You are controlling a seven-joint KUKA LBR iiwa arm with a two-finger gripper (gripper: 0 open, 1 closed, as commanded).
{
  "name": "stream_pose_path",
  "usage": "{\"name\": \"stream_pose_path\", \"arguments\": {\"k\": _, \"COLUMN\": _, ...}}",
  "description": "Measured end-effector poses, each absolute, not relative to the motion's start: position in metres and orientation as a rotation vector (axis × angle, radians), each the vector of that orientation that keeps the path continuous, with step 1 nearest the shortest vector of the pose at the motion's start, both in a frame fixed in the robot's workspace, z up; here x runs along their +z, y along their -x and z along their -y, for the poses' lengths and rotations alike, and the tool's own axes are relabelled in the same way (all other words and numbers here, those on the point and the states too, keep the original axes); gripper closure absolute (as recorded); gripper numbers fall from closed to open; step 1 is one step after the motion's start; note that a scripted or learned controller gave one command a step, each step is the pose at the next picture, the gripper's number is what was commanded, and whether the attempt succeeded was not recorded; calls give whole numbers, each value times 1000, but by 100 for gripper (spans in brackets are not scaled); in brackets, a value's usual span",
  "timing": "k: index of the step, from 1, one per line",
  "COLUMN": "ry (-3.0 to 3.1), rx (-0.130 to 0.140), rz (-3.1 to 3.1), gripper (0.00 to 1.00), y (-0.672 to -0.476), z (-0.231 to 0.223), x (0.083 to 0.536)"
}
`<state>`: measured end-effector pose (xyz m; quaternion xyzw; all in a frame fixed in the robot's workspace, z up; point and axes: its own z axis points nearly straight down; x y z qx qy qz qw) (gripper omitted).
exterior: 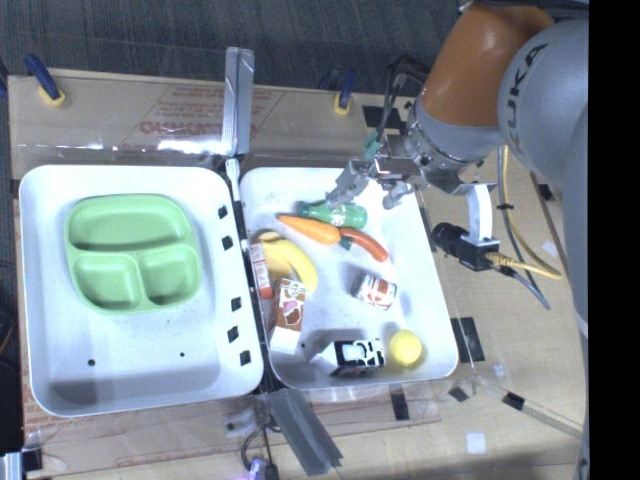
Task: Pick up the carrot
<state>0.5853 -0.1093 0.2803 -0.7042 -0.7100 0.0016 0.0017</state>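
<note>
The carrot [310,230] is orange and lies slantwise near the back of the right bin [425,268], its green top [333,211] pointing toward the rear. My gripper [372,184] hangs just above and to the right of that green top, open, its two fingers [350,181] spread with nothing between them. A red chili pepper [364,243] lies right beside the carrot's thick end.
In the right bin also lie a banana [288,261], a small box [290,306], a red-and-white can [376,290], a black-and-white item [358,354] and a lemon [405,349]. The left bin [50,348] holds a green divided tray [133,251].
</note>
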Motion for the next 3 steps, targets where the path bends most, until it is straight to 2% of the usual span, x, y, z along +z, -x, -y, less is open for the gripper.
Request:
{"name": "stream_pose_path", "arguments": {"k": 1, "ry": 2342, "rx": 3, "rz": 2091, "gripper": 0, "y": -594, "z": 104, "x": 104}}
{"name": "stream_pose_path", "arguments": {"k": 2, "ry": 2321, "rx": 2, "rz": 2114, "gripper": 0, "y": -558, "z": 78, "x": 192}}
{"name": "stream_pose_path", "arguments": {"k": 3, "ry": 2107, "rx": 4, "rz": 2325, "gripper": 0, "y": -612, "z": 110, "x": 91}}
